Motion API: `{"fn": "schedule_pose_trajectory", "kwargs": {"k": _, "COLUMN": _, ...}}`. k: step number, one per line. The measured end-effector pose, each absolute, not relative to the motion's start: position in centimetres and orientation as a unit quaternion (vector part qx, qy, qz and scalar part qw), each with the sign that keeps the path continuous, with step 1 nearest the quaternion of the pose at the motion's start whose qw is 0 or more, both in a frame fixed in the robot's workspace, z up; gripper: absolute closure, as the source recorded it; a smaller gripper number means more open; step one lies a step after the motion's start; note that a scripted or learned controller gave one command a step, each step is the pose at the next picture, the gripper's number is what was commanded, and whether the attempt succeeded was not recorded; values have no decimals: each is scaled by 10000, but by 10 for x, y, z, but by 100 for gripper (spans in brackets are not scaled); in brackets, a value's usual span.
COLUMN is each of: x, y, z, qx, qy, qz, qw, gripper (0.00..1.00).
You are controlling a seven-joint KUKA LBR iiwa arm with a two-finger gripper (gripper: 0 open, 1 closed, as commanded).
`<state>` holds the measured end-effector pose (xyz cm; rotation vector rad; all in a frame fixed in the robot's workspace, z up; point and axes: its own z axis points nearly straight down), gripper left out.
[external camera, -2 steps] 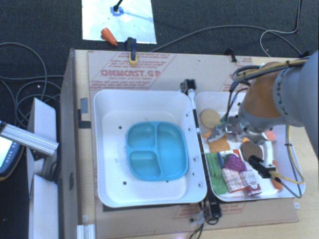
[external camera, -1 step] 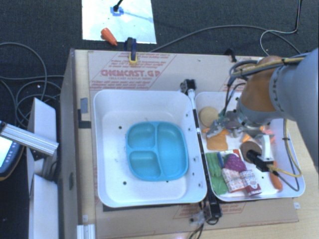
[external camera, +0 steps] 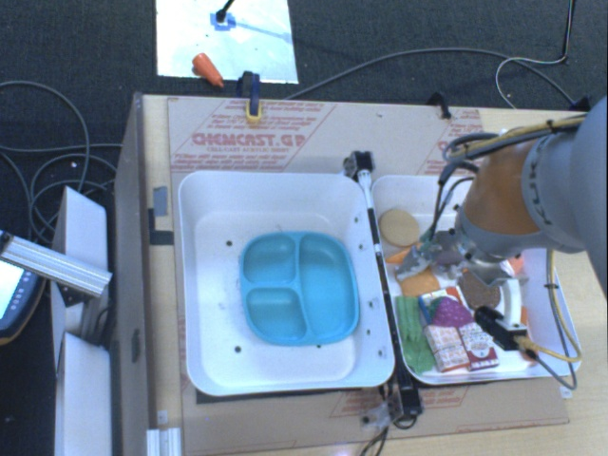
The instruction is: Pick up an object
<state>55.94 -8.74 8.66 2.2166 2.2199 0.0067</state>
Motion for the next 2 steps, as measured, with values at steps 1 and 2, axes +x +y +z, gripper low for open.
{"fn": "schedule_pose_trajectory", "kwargs": {"k": 1, "x": 572, "y": -95, "z": 86, "qx": 7065, "qy": 7078, "qz": 21, "qw": 16, "gripper": 0}}
{"fn": "schedule_pose_trajectory", "kwargs": {"k": 2, "x": 568, "y": -85, "z": 84, "qx": 7059, "qy": 7083, "qz": 4, "qw": 2, "gripper": 0}}
